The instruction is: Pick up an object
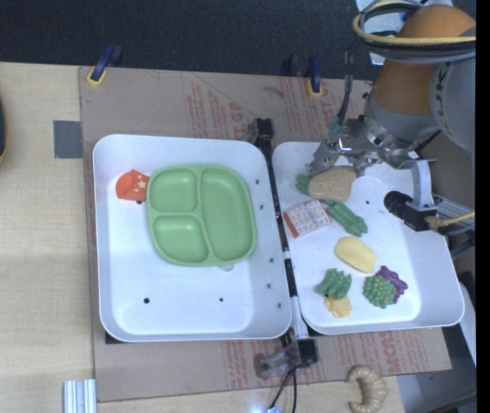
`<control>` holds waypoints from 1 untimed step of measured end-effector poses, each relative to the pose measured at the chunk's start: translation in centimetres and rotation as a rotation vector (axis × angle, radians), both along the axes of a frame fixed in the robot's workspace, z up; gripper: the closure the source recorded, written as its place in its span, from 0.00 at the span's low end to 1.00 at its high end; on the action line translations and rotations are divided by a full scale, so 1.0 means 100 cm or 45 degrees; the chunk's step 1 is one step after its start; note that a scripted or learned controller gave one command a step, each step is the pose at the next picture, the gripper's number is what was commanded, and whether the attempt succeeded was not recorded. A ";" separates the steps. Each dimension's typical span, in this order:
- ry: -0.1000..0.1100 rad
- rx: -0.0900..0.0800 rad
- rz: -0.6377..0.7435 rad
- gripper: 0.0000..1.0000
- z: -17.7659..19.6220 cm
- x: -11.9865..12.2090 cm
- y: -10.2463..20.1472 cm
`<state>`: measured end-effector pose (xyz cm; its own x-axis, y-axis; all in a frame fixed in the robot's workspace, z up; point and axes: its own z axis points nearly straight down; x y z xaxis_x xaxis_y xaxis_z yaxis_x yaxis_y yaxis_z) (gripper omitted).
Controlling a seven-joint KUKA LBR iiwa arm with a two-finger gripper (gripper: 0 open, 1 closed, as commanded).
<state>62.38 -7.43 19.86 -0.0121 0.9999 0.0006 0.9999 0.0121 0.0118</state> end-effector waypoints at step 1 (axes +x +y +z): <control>0.023 0.001 -0.004 1.00 0.002 -0.027 0.043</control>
